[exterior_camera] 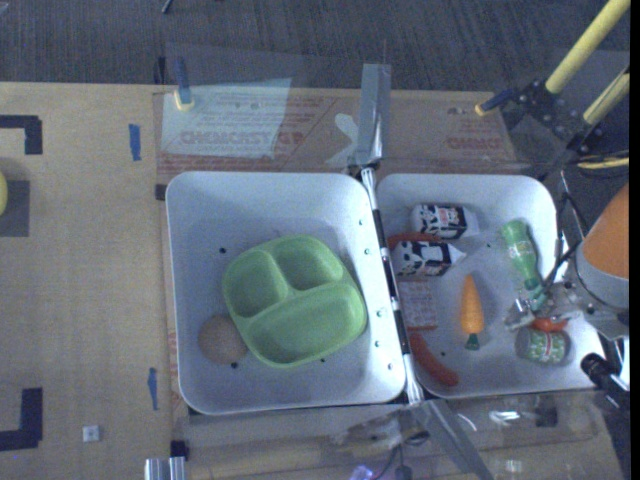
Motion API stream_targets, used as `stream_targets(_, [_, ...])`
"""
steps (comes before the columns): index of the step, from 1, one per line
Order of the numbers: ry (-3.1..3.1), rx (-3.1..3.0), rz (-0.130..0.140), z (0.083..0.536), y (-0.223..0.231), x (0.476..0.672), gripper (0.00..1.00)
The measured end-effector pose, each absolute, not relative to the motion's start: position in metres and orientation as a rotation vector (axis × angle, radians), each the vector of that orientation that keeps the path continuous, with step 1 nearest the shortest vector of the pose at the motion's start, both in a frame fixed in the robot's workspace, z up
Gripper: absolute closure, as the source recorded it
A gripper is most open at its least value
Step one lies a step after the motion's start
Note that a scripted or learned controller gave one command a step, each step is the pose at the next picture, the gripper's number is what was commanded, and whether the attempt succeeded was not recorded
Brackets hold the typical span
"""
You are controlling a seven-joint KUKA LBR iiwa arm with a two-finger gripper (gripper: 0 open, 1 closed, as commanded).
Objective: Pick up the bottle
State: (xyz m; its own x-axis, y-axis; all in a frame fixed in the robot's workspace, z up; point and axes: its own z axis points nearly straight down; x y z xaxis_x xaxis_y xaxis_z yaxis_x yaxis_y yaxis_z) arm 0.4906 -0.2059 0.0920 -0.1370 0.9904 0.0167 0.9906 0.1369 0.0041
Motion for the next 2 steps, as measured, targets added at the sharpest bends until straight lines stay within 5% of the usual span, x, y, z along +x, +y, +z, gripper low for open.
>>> stream_targets(1, [-2.269,-2.167,-0.007,0.095,-0.2,0.481,1.0])
stream_targets(2, [-2.532,-1.873,-0.007,0.088,-0.122,0.493,1.0])
